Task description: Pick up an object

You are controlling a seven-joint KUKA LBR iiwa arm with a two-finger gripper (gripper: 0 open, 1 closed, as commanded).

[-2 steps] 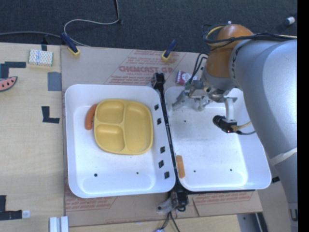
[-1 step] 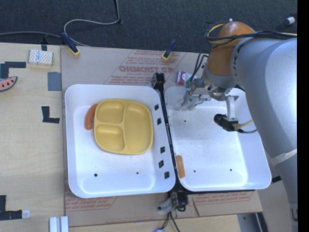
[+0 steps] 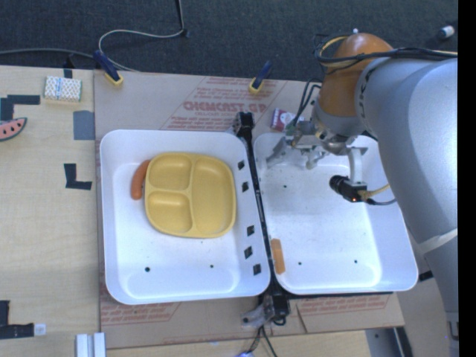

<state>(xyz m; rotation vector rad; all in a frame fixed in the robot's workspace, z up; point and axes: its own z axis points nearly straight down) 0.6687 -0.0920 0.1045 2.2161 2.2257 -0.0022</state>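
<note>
Camera view is looking down at a slant on the counter (image 3: 44, 199), where my arm (image 3: 416, 147) is reaching in from the right and covering the far right corner of the right bin (image 3: 335, 274). The left bin (image 3: 119, 274) is lying just beside it, the two meeting along a dark seam. A yellow tray (image 3: 190, 194) with three compartments is sitting in the left bin, and an orange sausage (image 3: 137, 181) is lying against its left edge, long axis running near to far.

My jaws (image 3: 296, 149) are hanging over the far left part of the right bin; I cannot tell how they are standing, since the wrist and cables are blurring them.

The nearest pick, I am judging, is the small orange piece (image 3: 277, 256) lying in the right bin against its left wall, toward the near edge. It is lying toward the camera from my jaws and slightly left, long axis running near to far along the wall. That wall is likely crowding one side of any grasp.
</note>
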